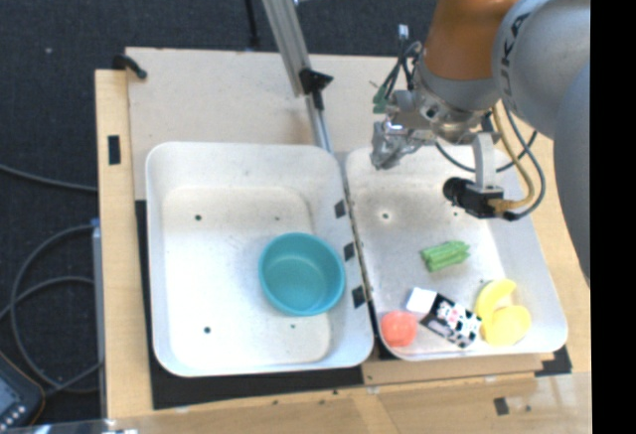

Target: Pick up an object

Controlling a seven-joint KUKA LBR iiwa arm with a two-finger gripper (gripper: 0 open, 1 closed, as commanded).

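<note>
Wooden bench (219, 99) under everything, set on dark carpet with black cables trailing at the left. Two shallow white bins side by side on it: left bin (199, 184) and right bin (517, 253), rims touching along the middle. Grey arm (556, 35) with its orange band reaching in from the right, bulking over the far corner of the right bin. Slanted aluminium rail (283, 25) running down from the top edge to the gap between the bins, just left of the wrist.

Gripper (388, 156) hanging low above the far left corner of the right bin, near the divider; nothing seen between its tips, and cannot tell whether spread or closed. Black cable fitting (475, 196) dangling just to its right over the bin floor.

In the left bin, a teal bowl (301, 273), upright, near the right wall. In the right bin, well apart from the gripper, all toward the near end: a yellow piece (502, 311) of two rounded lobes at the right; a green ridged block (444, 254) lying alone nearer the middle; a black-and-white spotted item (447, 319) touching a small white block (420, 300); an orange ball (398, 327) in the near left corner.
</note>
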